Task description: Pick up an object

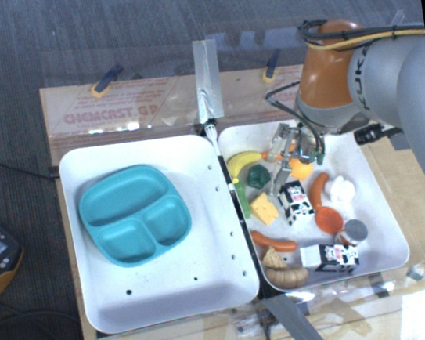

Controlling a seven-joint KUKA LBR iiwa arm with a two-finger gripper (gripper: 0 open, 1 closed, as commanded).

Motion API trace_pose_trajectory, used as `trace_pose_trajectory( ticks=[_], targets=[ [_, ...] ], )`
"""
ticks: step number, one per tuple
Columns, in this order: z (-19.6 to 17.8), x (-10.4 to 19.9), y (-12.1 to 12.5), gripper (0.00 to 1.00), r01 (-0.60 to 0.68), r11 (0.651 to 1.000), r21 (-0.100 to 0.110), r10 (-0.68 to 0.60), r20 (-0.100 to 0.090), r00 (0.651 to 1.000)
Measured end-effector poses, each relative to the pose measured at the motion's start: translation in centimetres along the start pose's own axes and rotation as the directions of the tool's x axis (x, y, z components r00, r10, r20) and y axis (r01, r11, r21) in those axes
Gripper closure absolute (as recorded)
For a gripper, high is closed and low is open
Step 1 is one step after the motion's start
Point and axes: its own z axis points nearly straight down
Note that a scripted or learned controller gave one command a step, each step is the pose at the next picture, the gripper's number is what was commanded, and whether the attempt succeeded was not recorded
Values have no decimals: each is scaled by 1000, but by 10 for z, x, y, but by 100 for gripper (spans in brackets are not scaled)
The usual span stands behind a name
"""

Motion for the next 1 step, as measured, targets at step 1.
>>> trace_pose_trajectory(
  ticks=[1],
  targets=[
    [3,48,-21,0,3,1000,0,-3,20,1000]
  ],
)
